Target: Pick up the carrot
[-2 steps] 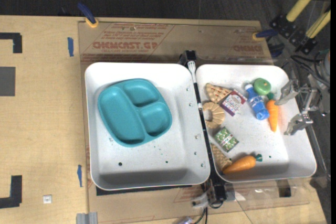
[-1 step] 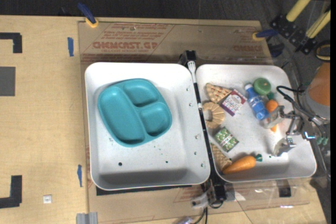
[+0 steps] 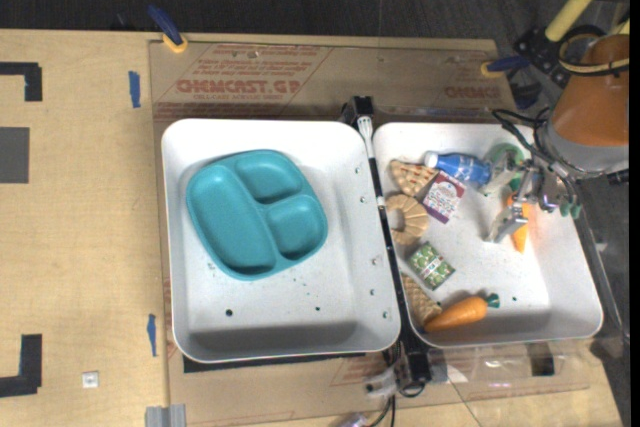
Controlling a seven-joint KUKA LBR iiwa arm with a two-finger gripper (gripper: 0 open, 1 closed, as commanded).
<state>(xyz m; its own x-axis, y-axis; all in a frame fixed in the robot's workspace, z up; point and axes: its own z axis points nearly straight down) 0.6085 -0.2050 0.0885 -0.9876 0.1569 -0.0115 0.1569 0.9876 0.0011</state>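
The carrot (image 3: 462,312) is orange with a green top and lies on its side near the front wall of the right bin (image 3: 570,300). My gripper (image 3: 513,217) hangs over the right half of that bin, under the grey wrist with its orange band (image 3: 594,107). It is further back than the carrot and clearly apart from it. A small orange bit (image 3: 519,238) shows right at the gripper's tip; what it is cannot be made out. Nothing is visibly held.
The right bin also holds a blue bottle (image 3: 463,166), a purple-and-white packet (image 3: 441,198), a green packet (image 3: 431,265) and tan waffle-like pieces (image 3: 409,178) along its left side. A teal divided plate (image 3: 257,211) lies in the left bin (image 3: 300,320).
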